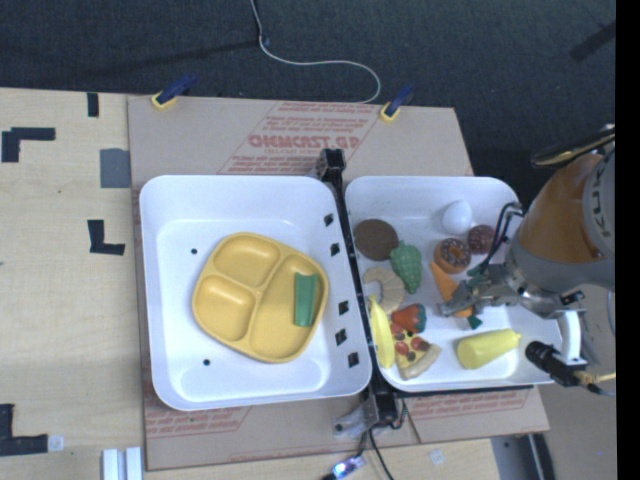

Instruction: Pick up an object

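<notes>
The right bin (500, 193) holds several toy foods: a brown disc (376, 236), a white ball (457, 214), a dark red piece (482, 238), an orange piece (451, 256), a green leafy piece (407, 265), a red piece (408, 318), a pizza slice (413, 352), a banana (381, 336) and a yellow piece (487, 348). My gripper (468, 303) is low inside this bin, just below the orange piece and above the yellow piece. Nothing is visibly lifted.
In the left bin (160, 268) lies a yellow divided plate (240, 303) with a green piece (305, 298) on its right side. A black divider (340, 258) separates the bins. My arm (565, 238) covers the right bin's right edge.
</notes>
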Motion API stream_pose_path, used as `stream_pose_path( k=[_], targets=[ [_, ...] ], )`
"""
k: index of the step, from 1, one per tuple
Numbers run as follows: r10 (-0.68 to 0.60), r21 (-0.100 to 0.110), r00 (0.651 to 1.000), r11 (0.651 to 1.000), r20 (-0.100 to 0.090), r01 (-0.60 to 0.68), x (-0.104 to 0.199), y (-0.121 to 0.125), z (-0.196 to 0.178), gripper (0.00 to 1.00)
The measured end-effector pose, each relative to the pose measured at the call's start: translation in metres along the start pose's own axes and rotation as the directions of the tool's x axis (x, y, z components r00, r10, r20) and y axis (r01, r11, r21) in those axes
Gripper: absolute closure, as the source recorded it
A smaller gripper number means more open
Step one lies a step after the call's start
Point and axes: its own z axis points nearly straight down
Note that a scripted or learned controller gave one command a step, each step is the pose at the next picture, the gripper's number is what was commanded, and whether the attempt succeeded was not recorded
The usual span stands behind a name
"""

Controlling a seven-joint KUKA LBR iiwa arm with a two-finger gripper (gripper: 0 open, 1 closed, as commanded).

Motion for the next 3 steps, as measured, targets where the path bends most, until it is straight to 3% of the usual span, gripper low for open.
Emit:
stream_pose_path(
  k=[2,3],
  targets=[
    [0.000,-0.005,1.000,1.000,0.001,0.000,-0.010,0.010,-0.115,1.00],
    [0.000,-0.001,1.000,1.000,-0.001,0.000,-0.009,0.010,-0.130,1.00]
  ],
)
